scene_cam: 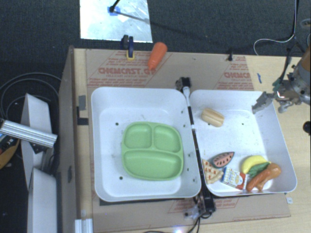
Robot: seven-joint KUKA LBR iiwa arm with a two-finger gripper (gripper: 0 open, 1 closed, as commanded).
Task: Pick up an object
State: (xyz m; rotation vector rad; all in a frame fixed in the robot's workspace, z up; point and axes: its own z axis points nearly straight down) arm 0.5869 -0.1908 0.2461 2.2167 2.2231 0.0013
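Over right bin [286, 144], far corner: my fingers [266, 101], state I cannot tell, nothing visibly held. Bun [213, 116] alone near divider, easiest to reach; banana [253, 162] crowded among toys at near corner. Left bin: green tray [152, 151].

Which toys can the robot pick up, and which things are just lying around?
For the job: bread roll, watermelon slice, banana, sausage, carton, pincer.

Just lying about: green plate, carrot outside the bins, yellow clamp.
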